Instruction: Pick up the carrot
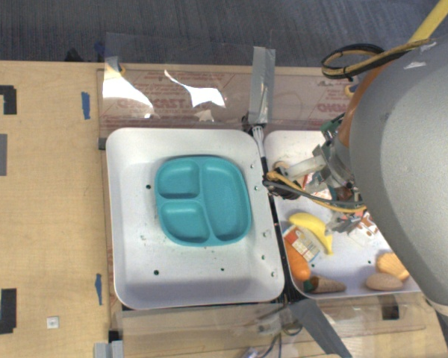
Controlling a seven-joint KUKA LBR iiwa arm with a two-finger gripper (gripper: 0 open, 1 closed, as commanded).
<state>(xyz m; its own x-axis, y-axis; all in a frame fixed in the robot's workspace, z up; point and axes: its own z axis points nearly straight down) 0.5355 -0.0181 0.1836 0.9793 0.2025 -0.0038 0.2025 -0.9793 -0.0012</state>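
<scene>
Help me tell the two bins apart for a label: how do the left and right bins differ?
The left bin bears one teal divided plate; the right bin bears loose food: a banana and a carrot. The left bin lies in full sight; the arm covers part of the right bin. Both are shallow and white.

The claw [336, 189] hangs over the upper part of the right bin [358, 263], with the grey arm [411, 148] bulking over it on the right. Just below the claw lies a yellow banana [313, 226], and below and left of that a packaged item [302, 246] touches the orange carrot [299, 268] at the bin's lower left corner. Further below, toward the right, sit pale tan food pieces [388, 272]. Well to the claw's left, the left bin [134, 259] holds a teal divided plate [204, 200] on the tabletop [37, 215].
</scene>
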